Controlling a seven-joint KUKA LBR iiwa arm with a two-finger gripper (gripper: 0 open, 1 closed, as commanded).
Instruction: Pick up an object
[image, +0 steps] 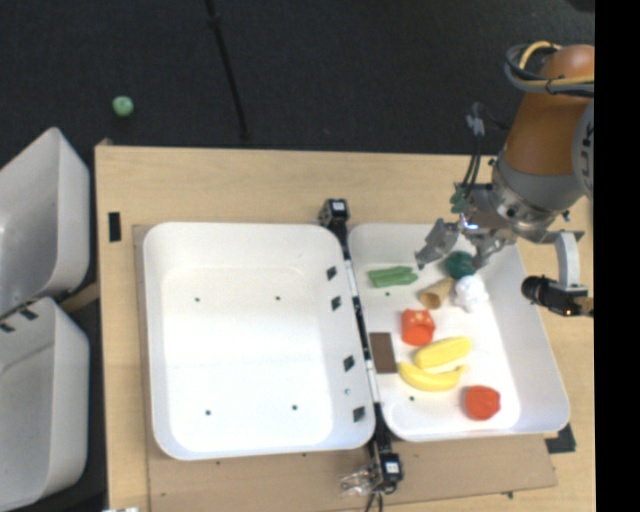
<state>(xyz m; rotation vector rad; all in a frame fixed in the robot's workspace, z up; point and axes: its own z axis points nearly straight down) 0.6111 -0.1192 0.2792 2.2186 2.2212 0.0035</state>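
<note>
My gripper (458, 245) hangs spread wide and holding nothing over the right bin (535, 345), the small dark green object (459, 264) just beneath it, seemingly light, rounded, maybe slippery, best pinched across its middle.

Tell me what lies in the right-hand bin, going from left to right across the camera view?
Brown block → green piece → red piece → white lump → orange-red ball. The bananas, the tan piece and the dark green thing overlap those in order.
</note>
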